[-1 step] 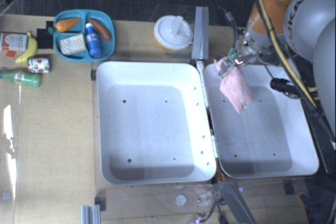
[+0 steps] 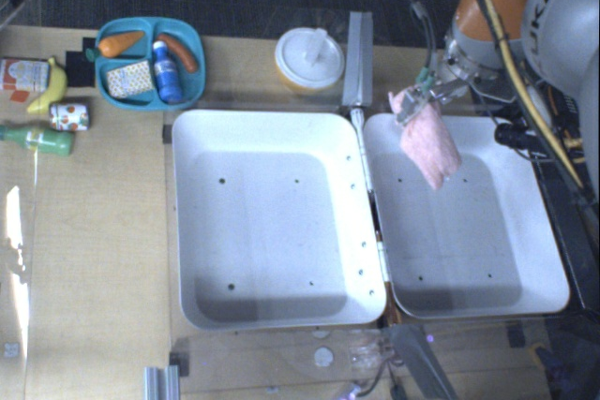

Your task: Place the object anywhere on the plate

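A pink cloth (image 2: 429,148) hangs limp from my gripper (image 2: 415,101) over the far left part of the right bin (image 2: 511,286). The fingers are pinched shut on the cloth's upper corner, and its lower end dangles above the bin floor. A blue divided plate (image 2: 195,47) sits on the bench at the far left, beyond the left bin (image 2: 187,229). It holds a toy carrot (image 2: 122,43), a blue bottle (image 2: 167,70), a sausage and a patterned square. The plate lies well to the left of my gripper.
A white lidded cup (image 2: 309,59) stands behind the bins between plate and gripper. A metal bar (image 2: 355,61) rises at the bins' shared edge. A banana (image 2: 49,87), a small can (image 2: 69,116) and a green bottle (image 2: 37,140) lie at the far left.
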`<state>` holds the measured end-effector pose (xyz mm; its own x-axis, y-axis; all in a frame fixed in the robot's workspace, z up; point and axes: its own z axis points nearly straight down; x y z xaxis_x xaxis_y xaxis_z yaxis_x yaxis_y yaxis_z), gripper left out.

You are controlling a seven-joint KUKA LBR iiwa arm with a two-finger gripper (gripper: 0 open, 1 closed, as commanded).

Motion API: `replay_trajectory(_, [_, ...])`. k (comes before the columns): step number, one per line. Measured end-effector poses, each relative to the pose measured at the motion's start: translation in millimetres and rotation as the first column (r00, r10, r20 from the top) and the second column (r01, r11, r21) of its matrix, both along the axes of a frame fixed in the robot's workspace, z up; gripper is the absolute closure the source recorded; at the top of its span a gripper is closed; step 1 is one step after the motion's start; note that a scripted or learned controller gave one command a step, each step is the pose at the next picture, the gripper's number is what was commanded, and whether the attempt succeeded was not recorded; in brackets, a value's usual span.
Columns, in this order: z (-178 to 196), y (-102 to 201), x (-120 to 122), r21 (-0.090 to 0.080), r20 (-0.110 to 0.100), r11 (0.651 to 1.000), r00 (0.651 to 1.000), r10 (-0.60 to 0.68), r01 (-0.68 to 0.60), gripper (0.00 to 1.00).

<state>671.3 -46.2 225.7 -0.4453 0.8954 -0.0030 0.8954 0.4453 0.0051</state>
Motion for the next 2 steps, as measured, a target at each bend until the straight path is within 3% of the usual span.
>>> replay_trajectory(1, [10,49,-11,0.0,-0.002,0.92,0.92,0.393,-0.393,1.0])
replay_trajectory(2, [1,104,-15,-0.003,0.001,0.694,0.694,0.72,-0.72,1.0])
